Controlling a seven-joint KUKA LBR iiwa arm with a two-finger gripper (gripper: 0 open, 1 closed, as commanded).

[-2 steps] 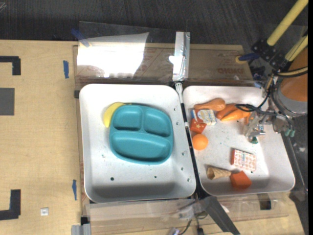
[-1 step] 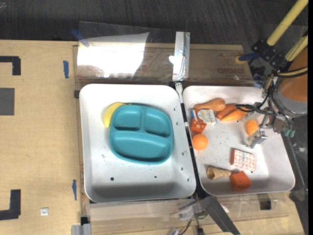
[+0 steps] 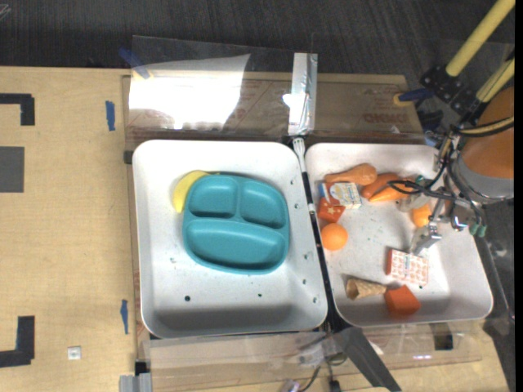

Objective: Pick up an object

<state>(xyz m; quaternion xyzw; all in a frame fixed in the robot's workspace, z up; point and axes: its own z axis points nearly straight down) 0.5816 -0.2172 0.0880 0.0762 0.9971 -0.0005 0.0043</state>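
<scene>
Two shallow white bins are seated side by side on the worktop (image 3: pixel 57 219). The left bin (image 3: pixel 155 292) is occupied by a teal divided plate (image 3: pixel 237 223), and a yellow object (image 3: pixel 186 186) is partly covered by the plate's upper left edge.

The right bin (image 3: pixel 466 292) is loaded with several small items. A tan elongated piece (image 3: pixel 353 175) and an orange carrot-shaped piece (image 3: pixel 384 189) are laid near the far wall. A small white carton (image 3: pixel 343 193) is placed just below them, with a red piece (image 3: pixel 330 211) touching it and an orange ball (image 3: pixel 333 236) set below that. A red-and-white patterned packet (image 3: pixel 407 266) is located near the bin's middle, with a cone (image 3: pixel 365 287) and an orange-red block (image 3: pixel 401 300) near the front wall.

The jaws (image 3: pixel 426 237) are positioned over the right bin, just above the patterned packet. Whether the jaws are released or clenched cannot be told, and nothing is seen between them
</scene>
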